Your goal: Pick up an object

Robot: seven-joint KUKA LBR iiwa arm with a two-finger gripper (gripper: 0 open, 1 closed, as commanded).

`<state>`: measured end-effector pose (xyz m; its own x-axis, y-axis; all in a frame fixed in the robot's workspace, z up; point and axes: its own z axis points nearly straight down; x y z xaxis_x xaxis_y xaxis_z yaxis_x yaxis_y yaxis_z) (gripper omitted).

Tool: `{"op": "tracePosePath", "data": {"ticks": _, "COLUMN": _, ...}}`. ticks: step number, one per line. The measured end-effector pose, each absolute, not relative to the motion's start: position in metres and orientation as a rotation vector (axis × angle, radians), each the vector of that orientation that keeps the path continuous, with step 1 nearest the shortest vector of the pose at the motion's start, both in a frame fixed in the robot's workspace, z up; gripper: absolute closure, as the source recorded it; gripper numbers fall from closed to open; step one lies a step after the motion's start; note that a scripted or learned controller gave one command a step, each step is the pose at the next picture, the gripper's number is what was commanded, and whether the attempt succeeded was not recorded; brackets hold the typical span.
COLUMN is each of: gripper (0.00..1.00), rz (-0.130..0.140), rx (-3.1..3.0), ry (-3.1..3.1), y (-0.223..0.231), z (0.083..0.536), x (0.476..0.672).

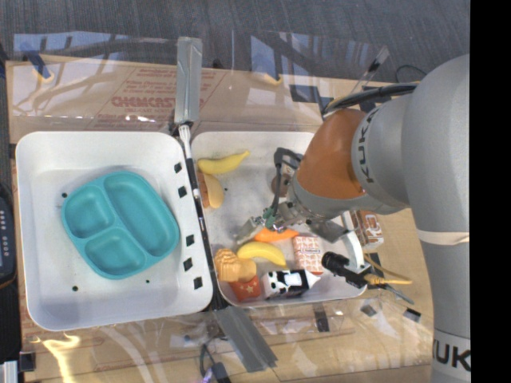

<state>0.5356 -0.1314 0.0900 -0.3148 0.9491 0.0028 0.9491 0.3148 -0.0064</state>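
Note:
The right bin point(239, 146) holds several toy foods. A yellow banana point(223, 163) lies near its far left corner, with a tan bread piece point(212, 190) just below it. My gripper point(267, 218) hangs low over the middle of this bin, right above an orange carrot-like piece point(277, 234). A second banana point(261, 251) lies just in front of the carrot. Along the near wall sit a yellow waffle-like piece point(227, 264), a red item point(246, 289) and a black-and-white cow figure point(286, 282). The arm hides the bin's right side.
The left bin point(40, 214) holds a teal divided plate point(120, 223). A pink-white packet point(307, 254) lies beside the second banana. A brown snack packet point(369, 228) sits at the right bin's right edge. Black clips line the wall between the bins.

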Motion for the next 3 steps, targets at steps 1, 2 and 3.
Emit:
{"op": "tracePosePath", "data": {"ticks": 1, "gripper": 0.00, "rz": 0.001, "rx": -1.504, "ry": -2.752, "y": -0.159, "z": 0.090, "x": 0.520}}
{"op": "tracePosePath", "data": {"ticks": 2, "gripper": 1.00, "rz": 0.001, "rx": -1.501, "ry": -2.752, "y": -0.160, "z": 0.099, "x": 0.520}}
{"op": "tracePosePath", "data": {"ticks": 3, "gripper": 1.00, "rz": -0.001, "rx": -1.715, "ry": -2.633, "y": -0.098, "z": 0.195, "x": 0.585}}
